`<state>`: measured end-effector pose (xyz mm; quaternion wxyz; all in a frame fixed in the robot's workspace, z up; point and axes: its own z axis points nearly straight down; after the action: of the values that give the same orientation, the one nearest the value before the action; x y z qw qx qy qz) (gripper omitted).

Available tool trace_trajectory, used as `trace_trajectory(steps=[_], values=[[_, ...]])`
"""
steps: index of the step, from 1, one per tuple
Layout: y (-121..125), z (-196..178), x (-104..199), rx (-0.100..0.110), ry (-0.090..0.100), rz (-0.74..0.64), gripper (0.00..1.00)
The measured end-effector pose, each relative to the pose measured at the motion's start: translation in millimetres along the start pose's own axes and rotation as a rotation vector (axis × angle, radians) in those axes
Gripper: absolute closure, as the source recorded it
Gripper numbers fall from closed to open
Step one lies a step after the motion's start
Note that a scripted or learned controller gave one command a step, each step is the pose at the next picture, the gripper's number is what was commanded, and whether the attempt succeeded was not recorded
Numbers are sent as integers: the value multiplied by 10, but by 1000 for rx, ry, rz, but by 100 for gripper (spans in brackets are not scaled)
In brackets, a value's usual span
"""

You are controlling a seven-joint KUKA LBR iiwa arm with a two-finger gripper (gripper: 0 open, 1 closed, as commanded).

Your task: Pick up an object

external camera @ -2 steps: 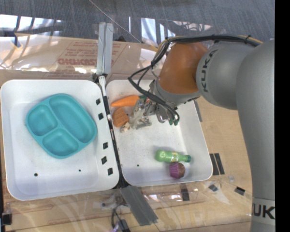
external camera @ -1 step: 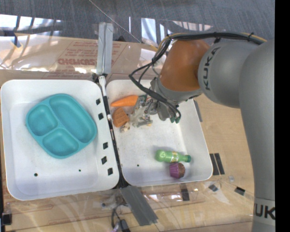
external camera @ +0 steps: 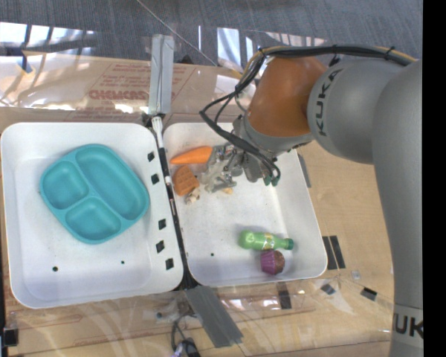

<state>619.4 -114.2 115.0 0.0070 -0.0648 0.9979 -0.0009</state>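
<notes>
Nearest the camera, clear tape strips are crossing the wooden bench below the two bins. Just above them, at about five o'clock in the right bin, a purple toy, perhaps an onion or a plum, is sitting against a green toy bottle that is lying on its side.

Up at eleven o'clock in that bin, the gripper is reaching down among a cluster of toy food. An orange carrot is lying just at its ten o'clock side, tip pointing toward the arm, and a brown bread-like piece is resting at its nine o'clock, close beside it. Small pale bits are lying directly under the metal fingers. Whether those fingers are apart or together, or gripping anything, I cannot tell.

A teal divided plate with three compartments is sitting in the left bin, slightly toward its ten o'clock corner.

Behind the bins, flattened cardboard with red print is lying on the bench, and dark grey carpet is stretching toward twelve o'clock.
</notes>
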Motion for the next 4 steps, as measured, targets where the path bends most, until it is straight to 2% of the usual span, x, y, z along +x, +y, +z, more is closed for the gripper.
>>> trace_trajectory(steps=[2, 3, 4], values=[[8, -220, -38, 4, -14, -6, 100], [-528, -1306, -45, 4, 1, 52, 100], [-768, -1729, -257, -1, 7, -218, 100]])
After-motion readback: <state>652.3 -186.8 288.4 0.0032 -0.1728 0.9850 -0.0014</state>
